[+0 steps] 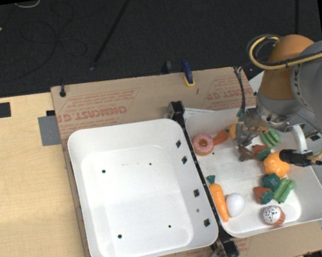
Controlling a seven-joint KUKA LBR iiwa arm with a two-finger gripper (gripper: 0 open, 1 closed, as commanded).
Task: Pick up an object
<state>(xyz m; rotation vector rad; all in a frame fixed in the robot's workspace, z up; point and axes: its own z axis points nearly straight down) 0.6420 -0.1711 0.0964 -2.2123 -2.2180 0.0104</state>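
The right bin [316, 206] holds several toy foods. A pink donut [203, 144] lies at its far left, with a small orange-red piece [221, 137] beside it. A carrot [218, 199] and a white egg [235, 204] lie near the divider. A speckled ball [273, 215] sits at the front. An orange fruit [274, 165], a teal piece [270, 181] and green vegetables [283, 190] cluster on the right. My gripper [245, 137] is low in the bin's far part, just above a brown piece [252, 152] and next to a green pod [271, 137].
The left bin [83, 166] stands beside the right one, split from it by a black clamp strip [192, 168]. Both rest on cardboard [115, 102] over a wooden bench. The arm's grey body and orange band [284, 52] overhang the right bin's far right corner.
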